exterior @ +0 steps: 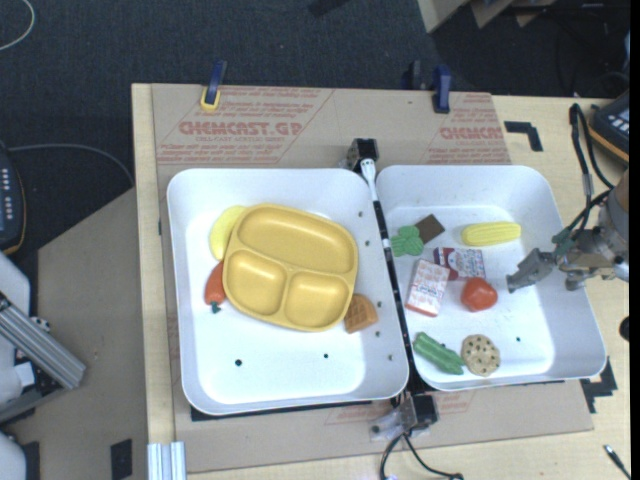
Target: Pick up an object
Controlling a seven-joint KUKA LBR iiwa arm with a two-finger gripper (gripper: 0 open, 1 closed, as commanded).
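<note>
Nothing had been lifted yet: the toy tomato [479, 294], corn cob [490, 234], cookie [481, 354], green pepper [438, 353] and small red-and-white cartons [430, 286] all lay loose on the floor of the right bin [560, 343], so the whole pick was left to do. The gripper [530, 268] hung low over that bin's right side, just beside the tomato but apart from it, the arm coming in nearly level from the right. Whether the jaws were spread or closed I could not tell from where I stood, though nothing showed between them.

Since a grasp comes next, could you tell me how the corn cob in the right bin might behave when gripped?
The corn cob looks rounded and elongated, so it may roll if nudged sideways. Its glossy surface suggests plastic, probably light, stiff and somewhat slippery.
</note>
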